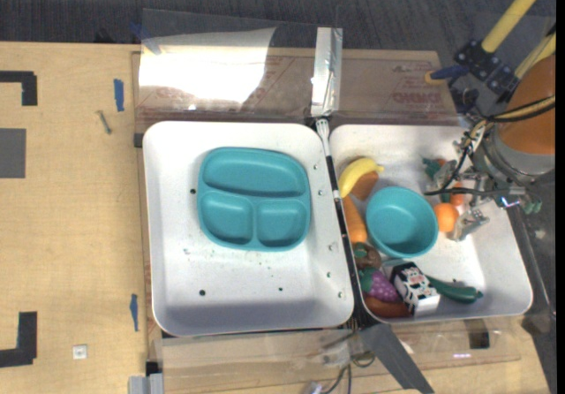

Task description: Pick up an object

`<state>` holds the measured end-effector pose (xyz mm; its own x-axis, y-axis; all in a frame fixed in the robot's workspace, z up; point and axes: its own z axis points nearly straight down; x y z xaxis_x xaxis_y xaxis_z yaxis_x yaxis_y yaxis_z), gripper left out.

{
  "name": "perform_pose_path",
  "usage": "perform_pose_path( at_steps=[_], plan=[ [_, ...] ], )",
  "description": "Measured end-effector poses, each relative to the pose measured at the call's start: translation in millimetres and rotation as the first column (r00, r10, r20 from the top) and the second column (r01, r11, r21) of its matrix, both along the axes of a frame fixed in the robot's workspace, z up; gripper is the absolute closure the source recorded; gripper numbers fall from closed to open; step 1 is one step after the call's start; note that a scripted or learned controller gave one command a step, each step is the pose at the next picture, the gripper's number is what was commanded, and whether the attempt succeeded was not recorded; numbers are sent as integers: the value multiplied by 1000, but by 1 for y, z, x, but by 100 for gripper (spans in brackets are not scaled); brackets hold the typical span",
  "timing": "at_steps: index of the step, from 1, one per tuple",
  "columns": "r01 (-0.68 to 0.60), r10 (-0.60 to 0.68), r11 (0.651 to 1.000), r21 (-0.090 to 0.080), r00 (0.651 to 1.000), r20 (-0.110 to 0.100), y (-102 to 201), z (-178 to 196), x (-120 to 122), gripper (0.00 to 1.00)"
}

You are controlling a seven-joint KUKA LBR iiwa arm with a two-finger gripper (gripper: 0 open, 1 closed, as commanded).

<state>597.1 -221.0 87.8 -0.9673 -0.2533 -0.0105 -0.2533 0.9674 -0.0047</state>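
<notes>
your stock on the counter [62, 233]: two white bins, side by side.

left bin [168, 277]: one teal divided plate [254, 198], three compartments, lying near the bin's centre.

right bin [503, 273]: one teal bowl [401, 221] near the centre. one yellow banana [357, 176] at the bowl's 10 o'clock, just beside its rim. one orange carrot-like piece [354, 220] at the bowl's 9 o'clock, along the bin's left wall. one purple grape bunch [380, 284] at 7 o'clock. one small black-and-white box [415, 286] at 6 o'clock, just beside the grapes. one green item [459, 291] at 5 o'clock, touching the box. one orange ball-like piece [447, 217] at 3 o'clock, just beside the bowl.

your gripper [468, 207] sits at the bowl's 3 o'clock, right by the orange piece; you cannot tell how the jaws stand, nor whether they hold anything.
</notes>
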Motion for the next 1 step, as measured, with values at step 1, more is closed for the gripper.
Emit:
perform_pose_path(
  at_steps=[1],
  plan=[
    [67, -67, 998, 2, 998, -3, 5, 0, -11, 0]
  ],
)
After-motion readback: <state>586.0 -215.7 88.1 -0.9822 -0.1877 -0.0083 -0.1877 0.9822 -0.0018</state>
